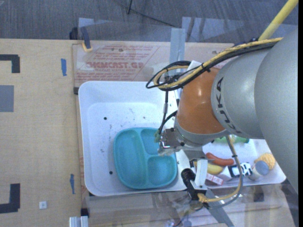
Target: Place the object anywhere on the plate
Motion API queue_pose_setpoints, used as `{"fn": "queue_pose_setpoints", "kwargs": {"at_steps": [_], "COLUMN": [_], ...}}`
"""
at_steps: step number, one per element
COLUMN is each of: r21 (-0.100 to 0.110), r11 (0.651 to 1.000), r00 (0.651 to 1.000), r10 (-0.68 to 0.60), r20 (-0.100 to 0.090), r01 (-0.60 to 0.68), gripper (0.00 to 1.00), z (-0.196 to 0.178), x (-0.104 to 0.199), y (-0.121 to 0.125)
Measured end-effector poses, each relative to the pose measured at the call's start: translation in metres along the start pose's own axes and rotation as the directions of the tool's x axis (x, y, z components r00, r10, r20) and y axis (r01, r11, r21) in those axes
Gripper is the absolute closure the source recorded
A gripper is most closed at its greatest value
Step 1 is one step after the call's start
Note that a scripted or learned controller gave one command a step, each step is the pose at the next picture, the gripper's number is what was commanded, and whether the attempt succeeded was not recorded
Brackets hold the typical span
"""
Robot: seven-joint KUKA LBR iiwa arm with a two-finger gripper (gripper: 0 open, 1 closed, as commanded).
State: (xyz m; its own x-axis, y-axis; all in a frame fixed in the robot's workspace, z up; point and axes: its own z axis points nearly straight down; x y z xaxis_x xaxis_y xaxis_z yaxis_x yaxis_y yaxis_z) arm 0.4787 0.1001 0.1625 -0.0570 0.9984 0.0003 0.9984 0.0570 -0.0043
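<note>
The gripper (163, 143) is seen at the right edge of the teal plate (142, 160), above the border between the plate's upper right and lower right compartments, with the orange band (199, 105) and the grey arm (265, 89) rising behind it to the right. Whether anything is grasped cannot be told, since the end effector is largely hidden under the wrist. The plate is laid in the left white bin (94, 126), spreading to the left of and below the gripper, and its three compartments are seen bare. To the right of the gripper, in the right bin (279, 176), several small things are gathered: a red and orange piece (220, 159) just beside the wrist, a yellow piece (214, 168) beneath it, a black and white object (240, 169) further right, and a yellow corn-like item (266, 161) well apart at the far right. Which of these is the task's object cannot be told. Black and yellow cables (170, 77) are looped above the gripper
</note>
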Motion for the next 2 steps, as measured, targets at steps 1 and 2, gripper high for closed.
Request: {"fn": "queue_pose_setpoints", "kwargs": {"at_steps": [1,2], "r21": [-0.006,-0.001], "r11": [0.999,0.998], "r00": [0.999,0.998], "r10": [-0.041,-0.063], "r20": [0.002,0.0], "r01": [0.041,0.063], "gripper": [1.0,1.0], "z": [-0.022,-0.022], "x": [-0.142,-0.064], "y": [0.022,0.013]}}
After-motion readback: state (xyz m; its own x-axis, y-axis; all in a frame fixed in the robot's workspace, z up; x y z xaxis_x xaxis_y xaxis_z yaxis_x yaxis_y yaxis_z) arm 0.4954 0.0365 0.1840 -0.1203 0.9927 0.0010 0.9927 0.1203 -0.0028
